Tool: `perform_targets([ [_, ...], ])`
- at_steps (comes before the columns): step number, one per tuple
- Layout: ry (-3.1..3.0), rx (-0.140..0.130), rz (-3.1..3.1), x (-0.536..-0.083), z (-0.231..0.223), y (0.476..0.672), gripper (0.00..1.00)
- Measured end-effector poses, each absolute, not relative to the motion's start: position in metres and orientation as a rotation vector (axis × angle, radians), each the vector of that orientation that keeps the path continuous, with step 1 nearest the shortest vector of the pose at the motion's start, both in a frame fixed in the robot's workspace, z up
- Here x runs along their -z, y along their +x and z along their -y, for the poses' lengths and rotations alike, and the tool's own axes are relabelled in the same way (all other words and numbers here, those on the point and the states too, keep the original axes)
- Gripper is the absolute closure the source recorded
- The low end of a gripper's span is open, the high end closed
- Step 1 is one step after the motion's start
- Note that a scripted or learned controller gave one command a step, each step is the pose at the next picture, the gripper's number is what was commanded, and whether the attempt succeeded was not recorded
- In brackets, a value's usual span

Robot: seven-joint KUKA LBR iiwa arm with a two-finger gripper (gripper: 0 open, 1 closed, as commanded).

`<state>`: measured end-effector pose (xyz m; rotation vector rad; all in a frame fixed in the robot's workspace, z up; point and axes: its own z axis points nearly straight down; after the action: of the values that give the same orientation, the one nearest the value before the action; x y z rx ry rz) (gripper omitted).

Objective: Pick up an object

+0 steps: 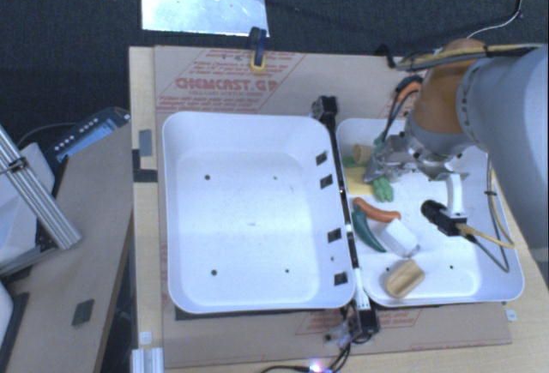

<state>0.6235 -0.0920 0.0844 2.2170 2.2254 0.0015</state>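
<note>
— Two shallow bins on the surface (144, 217); where are the loose things?

— All in the white bin on the view's right (504, 277). Nearest the camera lies a tan bread-like chunk (404, 279). Just beyond it is a small white block (398, 237). Beside that are a dark green curved pod (364, 230) and an orange-red sausage-shaped piece (377, 211), both close to the wall between the bins.

— And the pincer?

— Farther back. The grey arm's pincer (383, 167) is low in that bin, near the dividing wall. It is right above a bright green lumpy piece (383, 189) that lies against a pale yellow piece (359, 188). Whether the pincer is spread or pressed together I cannot tell; the wrist covers it from this angle.

— Which step is this, then?

— I judge it to be the descent to a grasp. Nothing looks lifted, and every piece rests on the bin floor. The bright green lumpy piece seems the likeliest target, being directly under the tool.

— What does the next move call for?

— Closing squarely on that green piece without catching its yellow neighbour, then a straight rise clear of the wall. The corner is crowded, so a slightly offset grip could nip two things or slide off.
</note>
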Motion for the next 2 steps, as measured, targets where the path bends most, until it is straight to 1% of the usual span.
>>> perform_targets([
  [1, 2.224, 0.016, -2.236, -0.083, 0.096, 0.658, 1.0],
  [2, 2.221, 0.0, -2.223, -0.085, 0.085, 0.621, 1.0],
])
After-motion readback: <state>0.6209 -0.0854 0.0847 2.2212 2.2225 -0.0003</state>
